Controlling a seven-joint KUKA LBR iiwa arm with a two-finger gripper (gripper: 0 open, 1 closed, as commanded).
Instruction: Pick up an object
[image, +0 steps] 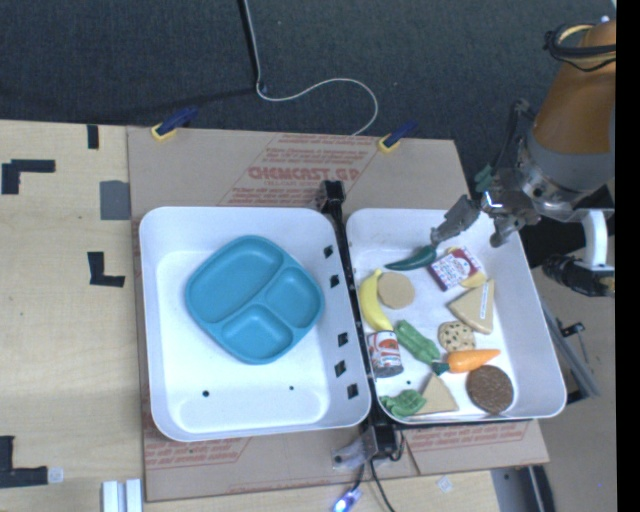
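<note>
My gripper (467, 232) hangs open over the far side of the right bin (535, 320), with nothing between its fingers. One finger (450, 225) points down-left toward a dark green pepper (410, 260); the other (497, 235) stands nearer the bin's right wall. Just below the gripper lies a red packet (452, 268). Further toy food fills this bin: a banana (373, 300), a tan round biscuit (396, 291), a cheese wedge (476, 305), a chip cookie (455, 335), a carrot (470, 360), a green pickle (418, 342), a small can (385, 353) and a brown cookie (490, 388).
The left bin (160, 300) holds a blue divided plate (255, 298). A black divider (345, 290) runs between the bins. A sandwich wedge (437, 395) and a green leaf (403, 403) lie at the right bin's near edge. A cable (300, 95) loops behind the bench.
</note>
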